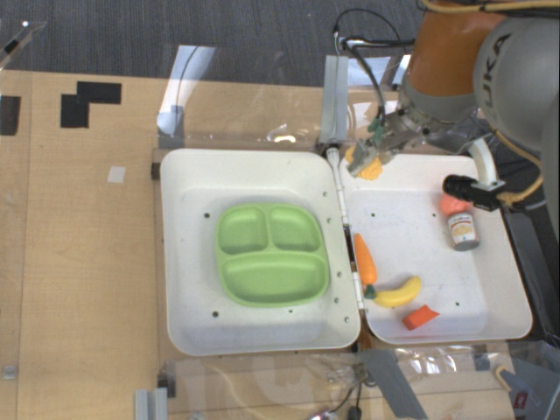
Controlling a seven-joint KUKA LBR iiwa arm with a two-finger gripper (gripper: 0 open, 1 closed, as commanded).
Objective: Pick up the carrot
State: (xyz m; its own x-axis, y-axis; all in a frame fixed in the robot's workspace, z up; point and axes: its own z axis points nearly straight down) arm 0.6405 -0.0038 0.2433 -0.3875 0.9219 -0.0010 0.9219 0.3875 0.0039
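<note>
Right bin's (490, 322) far corner: claw (372, 151) low.

A tan bench (79, 261) is carrying two white bins side by side, touching along their inner edges. The left bin (188, 199) is sitting near the middle, the right bin (499, 313) beside it. Black marks (87, 101) are showing at the bench's far left.

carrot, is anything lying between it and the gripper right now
Nothing visible. The gripper is at the right bin's far left corner beside a yellow-orange piece; the carrot lies nearer along the left wall, bare floor between. The banana is beyond it.
</note>
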